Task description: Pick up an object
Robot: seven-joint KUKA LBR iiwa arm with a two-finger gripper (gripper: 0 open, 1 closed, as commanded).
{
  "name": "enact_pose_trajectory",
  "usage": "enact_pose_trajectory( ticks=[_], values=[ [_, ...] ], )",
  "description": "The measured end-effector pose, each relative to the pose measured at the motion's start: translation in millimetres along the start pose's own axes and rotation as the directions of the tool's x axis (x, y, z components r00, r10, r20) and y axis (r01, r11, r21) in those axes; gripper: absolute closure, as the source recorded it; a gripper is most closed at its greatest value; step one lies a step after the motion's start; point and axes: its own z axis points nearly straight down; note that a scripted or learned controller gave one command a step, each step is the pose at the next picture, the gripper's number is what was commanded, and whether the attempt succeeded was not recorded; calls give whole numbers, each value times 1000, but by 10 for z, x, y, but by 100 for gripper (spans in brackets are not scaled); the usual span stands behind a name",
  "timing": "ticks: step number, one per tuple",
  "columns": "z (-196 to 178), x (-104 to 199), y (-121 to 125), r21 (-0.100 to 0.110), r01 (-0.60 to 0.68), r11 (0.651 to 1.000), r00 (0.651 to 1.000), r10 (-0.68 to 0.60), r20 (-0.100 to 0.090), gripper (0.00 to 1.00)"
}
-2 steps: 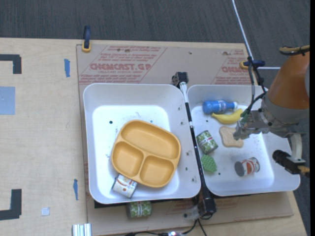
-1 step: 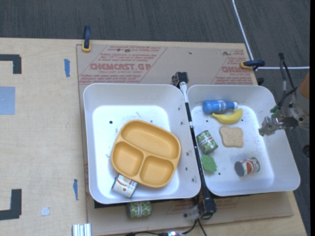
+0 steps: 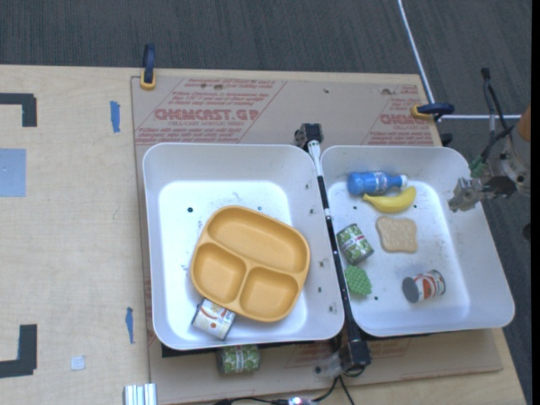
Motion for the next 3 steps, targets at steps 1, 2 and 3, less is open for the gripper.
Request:
enact_pose_trajectory(
  ticks=[1,2,3],
  values=[
    [39,1,258,-1,0,1000,1000,0,0,100],
    [6,1,749,0,0,1000,1000,0,0,100],
    [43,1,912,-1,0,1000,1000,0,1,100]
  ],
)
